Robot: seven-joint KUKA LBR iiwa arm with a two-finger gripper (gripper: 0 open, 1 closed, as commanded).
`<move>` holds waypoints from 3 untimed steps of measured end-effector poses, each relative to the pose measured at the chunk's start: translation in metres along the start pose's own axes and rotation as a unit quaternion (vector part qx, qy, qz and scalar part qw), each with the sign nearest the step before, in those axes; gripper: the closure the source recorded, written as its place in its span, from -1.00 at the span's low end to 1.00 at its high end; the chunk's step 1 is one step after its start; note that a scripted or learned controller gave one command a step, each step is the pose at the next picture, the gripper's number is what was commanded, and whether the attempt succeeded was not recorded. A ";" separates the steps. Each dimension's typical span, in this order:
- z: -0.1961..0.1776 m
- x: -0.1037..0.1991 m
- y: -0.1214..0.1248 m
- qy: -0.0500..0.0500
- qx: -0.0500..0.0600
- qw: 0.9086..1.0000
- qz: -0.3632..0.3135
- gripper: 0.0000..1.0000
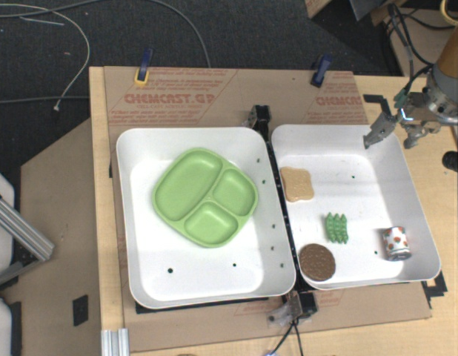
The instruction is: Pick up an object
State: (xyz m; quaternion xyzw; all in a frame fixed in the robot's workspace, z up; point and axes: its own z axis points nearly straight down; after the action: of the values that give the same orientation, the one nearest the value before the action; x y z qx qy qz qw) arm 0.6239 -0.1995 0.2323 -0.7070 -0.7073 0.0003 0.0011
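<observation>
The right bin holds a tan toast-like slice at its left side, a small green studded piece in the middle, a brown round cookie at the front left, and a small white can with red spots at the front right. My gripper hangs over the bin's far right corner, well away from all of these. Its two dark fingers are spread, with nothing between them.
The left bin bears a green three-compartment plate. Both bins rest on a cardboard sheet held by two blue clamps at the back. A black clip sits between the bins at the back.
</observation>
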 end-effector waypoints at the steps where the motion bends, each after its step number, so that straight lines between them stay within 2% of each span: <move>1: -0.001 0.000 0.000 0.000 -0.001 1.000 0.000 -1.00; 3: 0.108 -0.009 0.002 0.000 0.002 1.000 0.000 -1.00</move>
State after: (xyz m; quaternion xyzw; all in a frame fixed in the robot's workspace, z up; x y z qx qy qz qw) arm 0.6260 -0.2082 0.1246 -0.7072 -0.7071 0.0012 0.0024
